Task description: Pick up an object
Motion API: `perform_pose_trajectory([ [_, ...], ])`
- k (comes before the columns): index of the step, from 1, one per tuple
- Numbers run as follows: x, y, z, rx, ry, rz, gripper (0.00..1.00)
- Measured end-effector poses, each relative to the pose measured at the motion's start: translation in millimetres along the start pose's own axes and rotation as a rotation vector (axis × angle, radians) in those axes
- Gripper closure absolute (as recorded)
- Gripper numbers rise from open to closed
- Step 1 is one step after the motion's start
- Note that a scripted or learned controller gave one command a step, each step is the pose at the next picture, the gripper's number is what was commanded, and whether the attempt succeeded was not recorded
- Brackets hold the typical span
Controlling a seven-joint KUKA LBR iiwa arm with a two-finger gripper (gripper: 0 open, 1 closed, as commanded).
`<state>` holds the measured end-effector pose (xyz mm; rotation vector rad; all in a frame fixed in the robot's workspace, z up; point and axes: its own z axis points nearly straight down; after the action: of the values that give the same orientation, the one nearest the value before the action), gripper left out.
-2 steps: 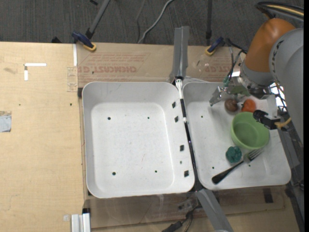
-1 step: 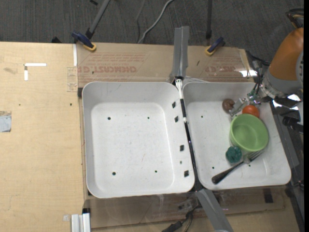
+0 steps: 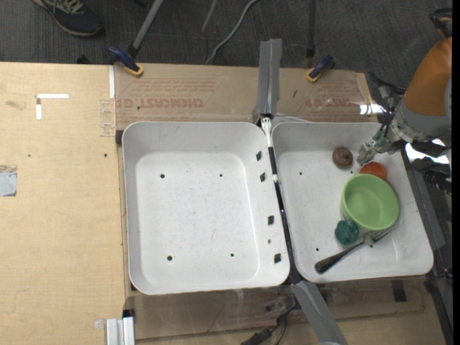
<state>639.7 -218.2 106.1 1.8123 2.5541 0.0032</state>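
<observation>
- The pincer (image 3: 375, 148) hovers at two o'clock over the right bin (image 3: 302, 192); whether it stands apart or together cannot be told from here.
- Just beneath lie an orange piece (image 3: 374, 169) and a brown lump (image 3: 343, 156), with a green bowl (image 3: 369, 201) touching the orange piece.
- Risk: descending between them, it may nudge the bowl or close on nothing.
- A teal toy (image 3: 347, 231) and dark spoon (image 3: 345, 253) sit at five o'clock.

Red print runs upside down across the cardboard sheet (image 3: 172, 95) behind the bins — too blurred to read.
</observation>
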Motion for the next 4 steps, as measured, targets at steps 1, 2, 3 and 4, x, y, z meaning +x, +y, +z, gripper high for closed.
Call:
perform_pose_trajectory([
  [1, 69.4, 13.5, -178.3, 0.006, 0.004, 0.108, 1.0],
  [2, 147.9, 64.7, -121.3, 0.008, 0.007, -0.105, 1.0],
  [3, 264.5, -20.6, -157.9, 0.008, 0.007, -0.086, 1.0],
  [4, 172.4, -108.9, -213.4, 0.008, 0.007, -0.213, 1.0],
])
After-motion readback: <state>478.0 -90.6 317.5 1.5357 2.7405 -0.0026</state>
